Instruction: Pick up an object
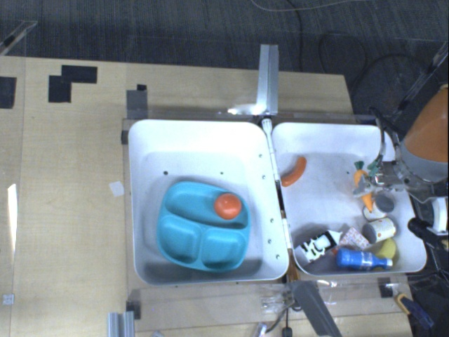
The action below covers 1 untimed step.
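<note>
My gripper (379,179) hangs low over the right side of the right bin (323,142), under the arm's orange band (429,133). It sits right at a small orange toy with a green top (360,177); whether they touch is unclear. Just below it lie a grey cup (384,203) and a small orange piece (368,203). An orange sausage-shaped toy (293,171) rests near the bin's left wall. Along the front wall lie a blue bottle (362,260), a black-and-white item (316,247), a cream roll (380,229) and a yellow piece (388,249).
The left bin (147,188) holds a blue divided plate (200,230) with an orange ball (228,206) in its upper compartment. A metal post (268,76) stands behind the wall between the bins. Cables trail across the dark floor at the back.
</note>
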{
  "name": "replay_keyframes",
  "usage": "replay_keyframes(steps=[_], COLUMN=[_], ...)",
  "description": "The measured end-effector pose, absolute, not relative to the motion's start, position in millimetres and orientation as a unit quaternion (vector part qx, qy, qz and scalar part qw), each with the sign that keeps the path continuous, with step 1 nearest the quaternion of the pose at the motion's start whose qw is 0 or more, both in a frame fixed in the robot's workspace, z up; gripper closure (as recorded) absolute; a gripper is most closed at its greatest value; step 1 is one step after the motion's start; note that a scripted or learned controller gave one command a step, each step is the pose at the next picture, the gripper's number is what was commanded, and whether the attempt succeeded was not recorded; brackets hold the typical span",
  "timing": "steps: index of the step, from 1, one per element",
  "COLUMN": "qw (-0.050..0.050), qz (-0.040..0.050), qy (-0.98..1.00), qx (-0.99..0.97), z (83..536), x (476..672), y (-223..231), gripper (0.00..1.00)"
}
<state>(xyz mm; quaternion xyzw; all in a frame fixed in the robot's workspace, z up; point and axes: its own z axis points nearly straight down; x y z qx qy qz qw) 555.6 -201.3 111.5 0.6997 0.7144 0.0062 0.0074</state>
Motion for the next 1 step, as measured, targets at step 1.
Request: replay_keyframes(steps=[1], qw=[0.002], qz=[0.0009], qy=[0.665], qx=[0.747], z=[207.0], x=[559.1], y=[-172.0], gripper=[1.00])
